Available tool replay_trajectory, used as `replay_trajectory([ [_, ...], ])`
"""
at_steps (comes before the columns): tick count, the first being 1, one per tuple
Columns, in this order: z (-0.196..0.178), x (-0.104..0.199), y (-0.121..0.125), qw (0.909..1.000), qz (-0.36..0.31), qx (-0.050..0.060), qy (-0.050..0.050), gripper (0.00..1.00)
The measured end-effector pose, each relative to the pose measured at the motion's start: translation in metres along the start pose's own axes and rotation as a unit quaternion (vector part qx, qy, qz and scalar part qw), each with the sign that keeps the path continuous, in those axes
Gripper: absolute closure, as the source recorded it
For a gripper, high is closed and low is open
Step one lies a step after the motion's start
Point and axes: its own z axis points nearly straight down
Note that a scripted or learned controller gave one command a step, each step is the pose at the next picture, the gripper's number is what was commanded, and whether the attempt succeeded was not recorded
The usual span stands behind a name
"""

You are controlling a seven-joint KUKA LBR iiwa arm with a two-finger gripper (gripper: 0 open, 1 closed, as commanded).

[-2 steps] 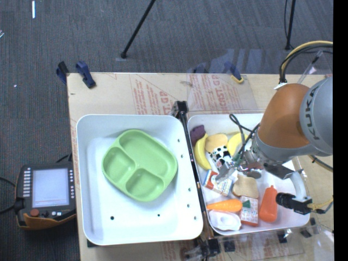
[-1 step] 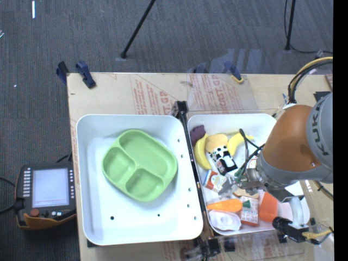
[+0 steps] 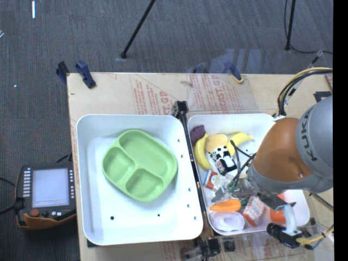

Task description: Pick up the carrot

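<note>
Tool (image 3: 235, 185) position: low in the right bin (image 3: 261, 119), beneath the arm's orange wrist band (image 3: 280, 148), at the near-left part of the pile. Its tip sits in the clutter just above the carrot (image 3: 225, 205). Whether it is open, closed or gripping anything cannot be told; the wrist and surrounding items hide that.

Carrot: lies flat, long axis roughly left to right, near the front of the right bin, just behind a white cup-like item (image 3: 227, 221) and beside an orange-and-white carton (image 3: 253, 211). Nothing visible shows it lifted.

Other contents: a yellow banana (image 3: 200, 151) and a yellow toy figure (image 3: 217, 144) occupy the rear left of the same bin, with a dark purple piece (image 3: 197, 130) at the corner. Items touch or overlap, so the carrot is hemmed in on several sides.

Left bin (image 3: 89, 200) carries a green divided plate (image 3: 140, 165), tilted diagonally, well apart from the work.

Assessment: the arm's low stance directly over the carrot is consistent with a grasp attempt in progress. Risk: neighbouring items may be caught instead, given the crowding.
</note>
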Motion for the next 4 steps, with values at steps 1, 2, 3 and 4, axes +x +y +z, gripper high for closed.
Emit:
replay_trajectory([
  [1, -0.002, -0.001, -0.004, 1.0000, 0.004, 0.008, 0.002, 1.00],
  [2, -0.097, 0.037, 0.003, 0.9749, 0.223, 0.004, -0.002, 1.00],
  [3, -0.096, 0.037, 0.002, 0.9749, 0.223, 0.006, -0.002, 0.00],
  [4, 0.004, 0.001, -0.004, 0.9805, 0.196, 0.006, 0.000, 0.00],
])
